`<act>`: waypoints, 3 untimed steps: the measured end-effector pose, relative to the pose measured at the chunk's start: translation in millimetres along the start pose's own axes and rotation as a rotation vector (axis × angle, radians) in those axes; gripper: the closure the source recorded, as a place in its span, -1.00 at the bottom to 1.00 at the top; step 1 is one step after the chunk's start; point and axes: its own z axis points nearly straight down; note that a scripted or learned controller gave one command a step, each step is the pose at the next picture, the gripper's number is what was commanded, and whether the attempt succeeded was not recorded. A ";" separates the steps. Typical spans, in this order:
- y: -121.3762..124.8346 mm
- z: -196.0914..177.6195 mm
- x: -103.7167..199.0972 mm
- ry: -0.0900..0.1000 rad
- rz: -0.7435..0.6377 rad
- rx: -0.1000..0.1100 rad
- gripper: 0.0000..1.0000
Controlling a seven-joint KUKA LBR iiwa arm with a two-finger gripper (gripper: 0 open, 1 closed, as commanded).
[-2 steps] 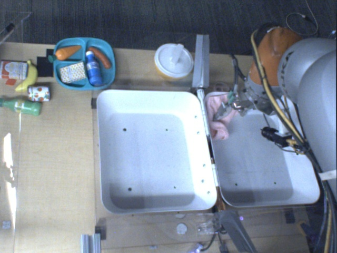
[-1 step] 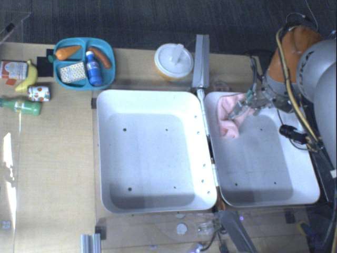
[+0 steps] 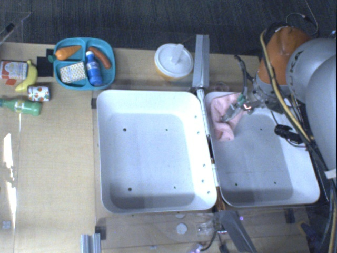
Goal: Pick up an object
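My end effector [image 3: 235, 110] sits low in the right bin [image 3: 268, 188], at its back left corner, right on a pink cloth [image 3: 222, 121]; whether it is gripping I cannot tell. The left bin [image 3: 152, 152] lies beside it. A white lidded cup [image 3: 174, 60] stands at the counter's [image 3: 47, 162] back edge.

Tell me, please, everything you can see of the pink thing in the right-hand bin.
The pink cloth looks like soft, crumpled fabric, pale pink with folds and no clear shape. It lies bunched in the far left corner of the right bin, against its left wall. The pincer is down at the cloth's upper right edge and appears to touch it; whether any fabric is actually caught there is too small to tell.
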 end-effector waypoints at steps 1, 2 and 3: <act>0.5 -0.1 0.2 0.005 0.003 -0.001 -1.00; 0.4 -0.1 1.3 0.004 -0.035 0.001 -1.00; 0.3 -0.1 2.6 0.003 -0.068 0.003 -1.00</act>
